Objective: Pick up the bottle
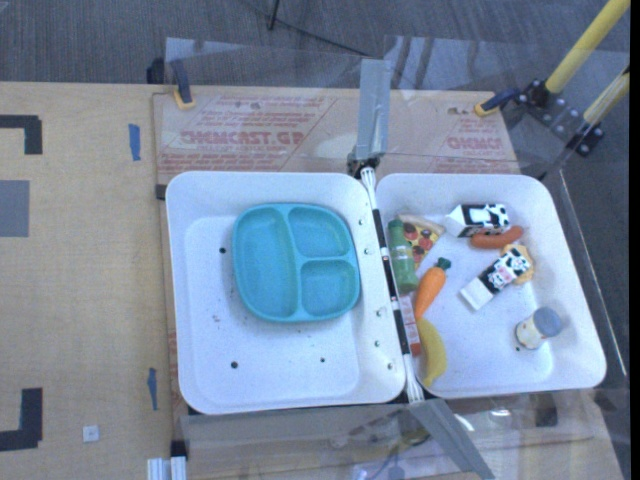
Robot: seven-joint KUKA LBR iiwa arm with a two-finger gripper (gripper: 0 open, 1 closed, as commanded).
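Nearest the camera, in the right bin (575, 368), a yellow banana (432, 353) lay along the bin's left wall, close to the front rim. To its right, well apart, a small round jar with a grey lid (540, 326) sat near the front right corner. A little farther back an orange carrot (430, 286) with a green top lay at a slant, its lower end near the banana's upper end. To the right of it a white block (475, 293) lay just beside a cow-patterned carton (510, 266). The bottle (402, 255), green with a paler band round its middle, lay on its side against the right bin's left wall, next to the seam between the two bins, its length running front to back; the carrot's top was just beside it, and a pizza slice (425, 234) touched or nearly touched its far right side. Beyond the cow carton a red sausage (496, 236) lay just in front of a black-and-white carton (480, 216). In the left bin (200, 368) a teal divided plate (297, 263) sat toward the back right. Behind both bins a cardboard sheet with red print (240, 133) lay flat, a grey post (373, 108) rose at the seam, and yellow rods (595, 33) slanted in at the far right. The state of the gripper could not be told.
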